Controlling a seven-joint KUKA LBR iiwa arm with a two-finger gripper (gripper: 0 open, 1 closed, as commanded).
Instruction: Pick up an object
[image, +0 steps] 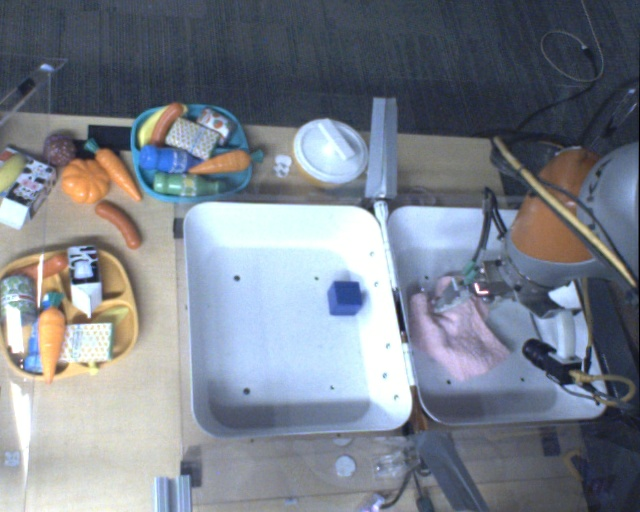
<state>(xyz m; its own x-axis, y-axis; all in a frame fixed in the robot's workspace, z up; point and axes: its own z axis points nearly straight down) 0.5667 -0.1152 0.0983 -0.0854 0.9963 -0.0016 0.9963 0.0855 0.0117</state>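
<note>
- On the bench at the far left sit a yellow tray (122, 300) and a blue bowl (150, 182), both full of toy food; they lie well apart from the bins and play no part here.
- The left bin (230, 390) holds one blue cube (345, 297), right of its centre and near the wall it shares with the right bin.
- The right bin (500, 395) holds a pink cloth (455, 335), crumpled against its left side.
- The gripper (470, 288) hangs over the cloth's upper edge; whether it is spread or closed cannot be told, and nothing can be seen gripped in it.
- The arm (560, 225) reaches in from the right, its orange band above the wrist, with cables trailing beside it.
- Judged from this, the cloth is the likely target, since the cube is well apart from the tool.
- Risks: a soft, flat cloth may slip out if only a thin fold is pinched; a descent too near the cloth's edge could close on nothing; a cable could snag the bin's right rim on the lift.
</note>
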